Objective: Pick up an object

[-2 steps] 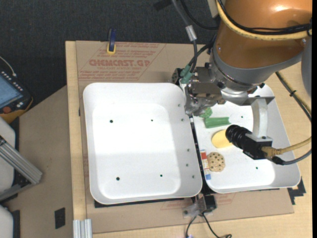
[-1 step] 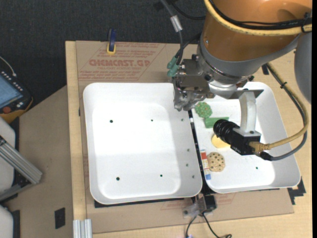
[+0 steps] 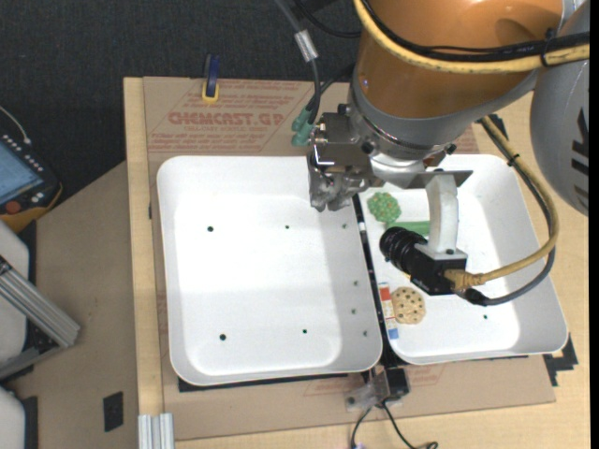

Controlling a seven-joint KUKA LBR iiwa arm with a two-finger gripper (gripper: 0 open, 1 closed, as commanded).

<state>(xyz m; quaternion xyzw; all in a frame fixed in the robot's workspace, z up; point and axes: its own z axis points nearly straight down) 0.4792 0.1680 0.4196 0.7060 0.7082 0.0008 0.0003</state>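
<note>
The pincer (image 3: 326,195) is seen at the 1 o'clock corner of the left bin (image 3: 243,279), just over the raised rims (image 3: 367,279) where the two bins meet; whether it is open or closed cannot be told. No object is shown gripped.

The things that might be picked all lie in the right bin (image 3: 510,251). A green knobbly object (image 3: 383,204) rests near the bin's 11 o'clock corner, just at 3 o'clock from the pincer. A round biscuit-like piece (image 3: 406,304) lies near 7 o'clock in that bin, with a small red and blue item (image 3: 387,309) touching it on the 9 o'clock side.

Several failures are judged likely from here:
- If a descent is made from the present spot, the rims could be struck, or the bins shoved across the counter (image 3: 234,110), since the pincer is not centred over any object.
- A closure here would probably take nothing.
- The green object, being lumpy and close to the bin wall, might be nudged aside or squeezed out.
- The flat biscuit-like piece may be hard to get under, and its small neighbour could be dragged along with it
</note>
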